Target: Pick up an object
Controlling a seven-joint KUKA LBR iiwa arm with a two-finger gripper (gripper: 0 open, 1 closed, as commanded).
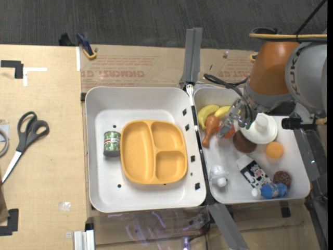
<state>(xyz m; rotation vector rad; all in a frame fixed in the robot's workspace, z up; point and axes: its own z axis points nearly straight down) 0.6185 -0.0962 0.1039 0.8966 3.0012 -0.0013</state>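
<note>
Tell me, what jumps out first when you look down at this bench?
The big yellow divided plate in the left bin, with a small green can beside it. Next, the grey and orange arm reaching in from the right, its hand low over the crowded right bin, near a banana and a toy drumstick. Scissors lie on the bench at far left.

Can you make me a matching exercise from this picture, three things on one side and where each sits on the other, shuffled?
Things:
1. yellow three-compartment plastic plate
2. small green-labelled can
3. round orange ball

Places:
A. right bin
B. left bin, beside the plate's left edge
C. middle of the left bin

Pairs: 1-C, 2-B, 3-A
</note>
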